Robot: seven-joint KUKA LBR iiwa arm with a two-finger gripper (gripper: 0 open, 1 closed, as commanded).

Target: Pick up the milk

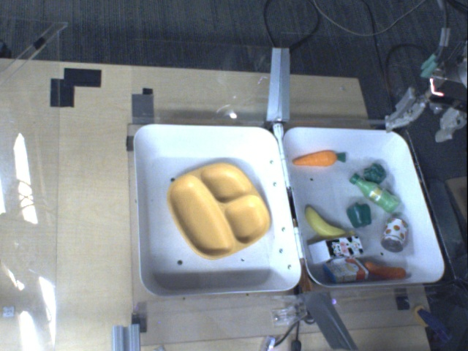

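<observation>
The milk (335, 248) is a small white carton with a black and red print. It lies on its side near the front left of the right bin (423, 196), between a banana (322, 224) and a blue and orange box (344, 271). My gripper (426, 114) hangs outside the bin, just past its far right corner and well away from the milk. It is partly cut off at the edge of the view, and nothing shows beneath it.
The right bin also holds a carrot (316, 159), a green bottle (376, 194), two dark green pieces (358, 214), a spotted can (395, 233) and a red item (385, 273). A large yellow bread loaf (218, 209) lies in the left bin (150, 196). Cables trail behind the bins.
</observation>
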